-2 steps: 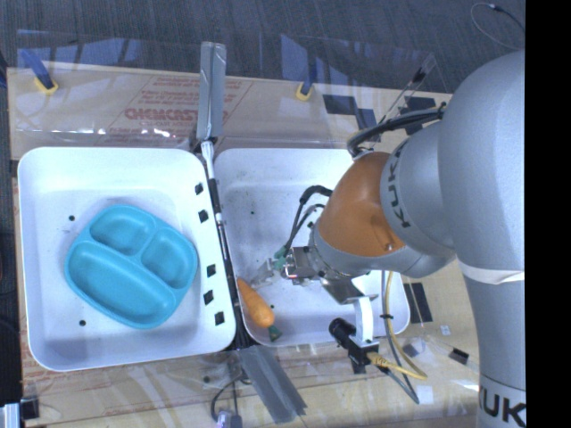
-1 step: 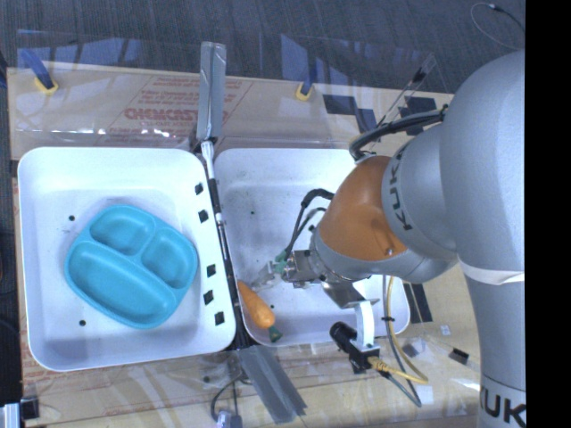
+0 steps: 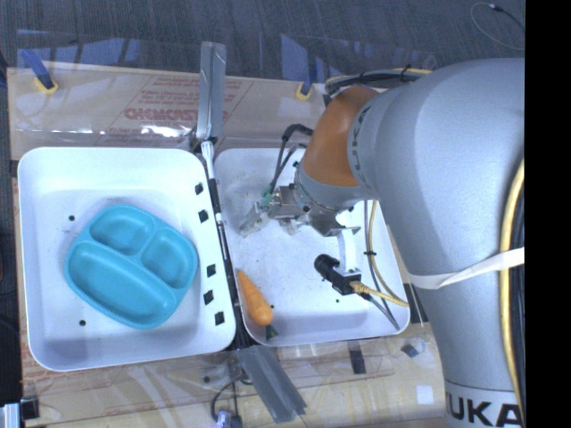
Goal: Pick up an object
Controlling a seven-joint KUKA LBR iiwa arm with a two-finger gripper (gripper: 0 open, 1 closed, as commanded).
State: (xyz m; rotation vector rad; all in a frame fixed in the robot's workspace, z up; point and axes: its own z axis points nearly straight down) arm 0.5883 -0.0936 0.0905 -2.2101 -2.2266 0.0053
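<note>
The object available for picking is a carrot (image 3: 256, 301): orange, tapered, with a small dark green stub at its lower end. It lies in the right bin (image 3: 299, 328) against that bin's near-left corner, its length running close along the left wall and pointing toward the front rim. The right bin is white and shallow, with a scuffed, speckled floor. The left bin (image 3: 53, 185) stands just beside it across a shared divider marked with black squares, and holds a blue divided plate (image 3: 132, 264) with three compartments lying flat near its middle. Both bins sit on a counter (image 3: 116, 105) covered with clear sheeting over printed cardboard, held at the far corners by blue and yellow clamps (image 3: 37, 72). Beyond the counter the floor is dark grey carpet. The grey arm (image 3: 446, 185), with its orange band, enters from the right and bends down over the right bin. The end effector (image 3: 252, 218) sits low near the far-left part of that bin's floor; whether it is spread or pressed together cannot be determined from this angle. The carrot lies apart from the end effector, nearer the front of the bin, and not in contact with it.
</note>
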